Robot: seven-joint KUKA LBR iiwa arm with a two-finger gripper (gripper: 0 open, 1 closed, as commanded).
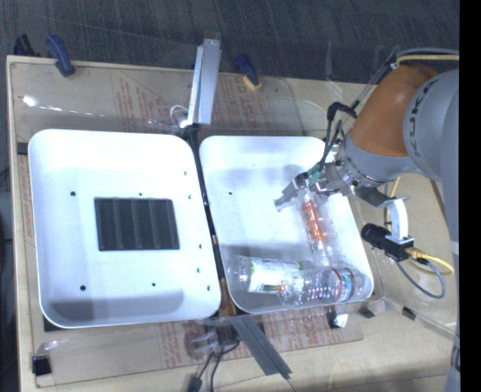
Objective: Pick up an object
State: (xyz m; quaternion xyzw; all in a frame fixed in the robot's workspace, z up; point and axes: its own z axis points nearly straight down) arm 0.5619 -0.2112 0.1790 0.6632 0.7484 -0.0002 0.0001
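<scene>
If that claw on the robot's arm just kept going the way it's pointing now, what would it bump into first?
Most likely the small clear bottle with the orange inside, lying right under the gripper in the right bin. Depth is hard to judge from above; if it missed, it would meet the bin's white floor.

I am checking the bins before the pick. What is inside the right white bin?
The right bin holds two clear plastic bottles: one large along its near edge, one small with orange contents under the gripper. The gripper covers the small bottle's top.
</scene>
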